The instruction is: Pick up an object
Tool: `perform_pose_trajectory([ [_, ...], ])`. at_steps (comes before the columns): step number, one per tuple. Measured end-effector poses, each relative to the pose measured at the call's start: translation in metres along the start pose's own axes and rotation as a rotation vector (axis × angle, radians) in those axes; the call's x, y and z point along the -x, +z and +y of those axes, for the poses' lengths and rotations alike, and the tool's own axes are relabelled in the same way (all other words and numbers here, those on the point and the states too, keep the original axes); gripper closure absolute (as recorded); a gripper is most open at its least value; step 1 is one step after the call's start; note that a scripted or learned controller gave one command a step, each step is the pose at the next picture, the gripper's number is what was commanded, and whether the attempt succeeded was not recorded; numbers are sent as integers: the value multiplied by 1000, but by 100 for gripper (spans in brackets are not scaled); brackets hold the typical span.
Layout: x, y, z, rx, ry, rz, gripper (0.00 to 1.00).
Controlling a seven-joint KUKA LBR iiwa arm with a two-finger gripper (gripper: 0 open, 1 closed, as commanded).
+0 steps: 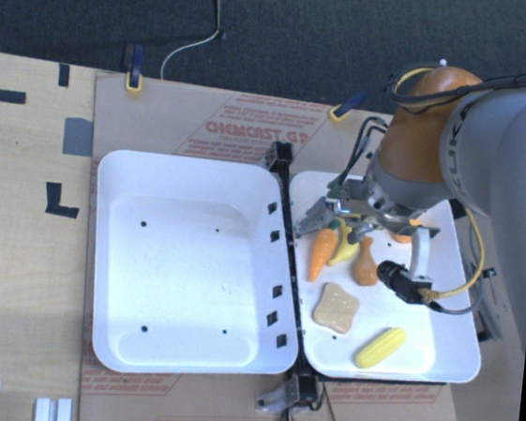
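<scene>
The right bin [451, 341] holds several toy foods. An orange carrot [319, 256] lies next to a small yellow piece [344, 251] and a brown drumstick [365, 267]. A tan bread slice [336, 308] and a yellow corn cob [379, 347] lie nearer the front. My gripper [338, 227] hangs low over the upper ends of the carrot and the yellow piece. Its fingers are spread open, one grey finger [313, 216] pointing left toward the divider. Nothing sits between them.
The left bin [182, 262] lies beside the right one, with a black divider strip [282, 254] between them. A black cable connector [397, 279] dangles from the wrist over the right bin. A small orange item [401, 238] peeks out behind the gripper.
</scene>
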State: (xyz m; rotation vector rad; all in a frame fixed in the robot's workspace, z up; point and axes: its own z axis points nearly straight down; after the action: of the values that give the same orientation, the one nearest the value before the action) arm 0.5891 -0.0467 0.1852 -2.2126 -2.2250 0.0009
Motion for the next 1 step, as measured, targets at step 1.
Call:
perform_pose_trajectory([
  [1,86,23,-19,0,10,-4,0],
])
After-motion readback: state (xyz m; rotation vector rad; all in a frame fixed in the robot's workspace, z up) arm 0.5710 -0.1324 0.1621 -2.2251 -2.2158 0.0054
